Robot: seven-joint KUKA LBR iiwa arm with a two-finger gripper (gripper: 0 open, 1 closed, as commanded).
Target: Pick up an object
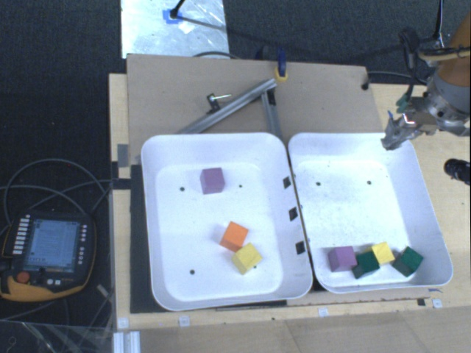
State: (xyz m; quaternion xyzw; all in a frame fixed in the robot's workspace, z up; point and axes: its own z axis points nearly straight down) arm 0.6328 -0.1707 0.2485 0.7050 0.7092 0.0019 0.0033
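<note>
1. The jaws (397, 134) hang at the far right corner of the right bin (368, 153). They are too small and blurry to tell if they are spread or pressed together. Nothing shows between them.
2. The nearest blocks sit in the near end of that same bin, well apart from the jaws: a purple block (341, 257), a dark green block (365, 263), a yellow block (383, 252) and a second green block (408, 259). They huddle close in a row.
3. So the jaws probably need to come toward the front of the desk (324, 87) and then go down.
4. The left bin (158, 197) holds a purple cube (212, 180), an orange cube (234, 235) and a yellow cube (247, 257). These lie farther from the jaws, off to the left.
</note>
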